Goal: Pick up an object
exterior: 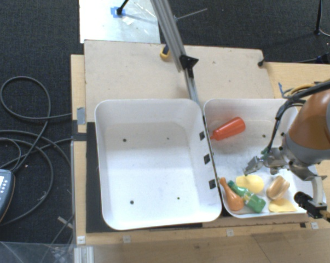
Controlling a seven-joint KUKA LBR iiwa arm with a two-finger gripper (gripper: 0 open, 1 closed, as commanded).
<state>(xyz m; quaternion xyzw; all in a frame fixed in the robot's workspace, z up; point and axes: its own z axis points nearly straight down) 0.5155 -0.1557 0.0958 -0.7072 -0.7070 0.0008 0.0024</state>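
The pincer (258, 164) hangs over the right bin (247, 107) near a yellow toy (251, 183); its grip can't be told

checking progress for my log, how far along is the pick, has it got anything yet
Done: the arm has reached over the right bin. In hand: the end effector sits low just above the yellow toy, but nothing can be seen between its fingers. Left: grasp and lift. The orange-red toy, the carrot-shaped toy and the green toy lie in the bin.
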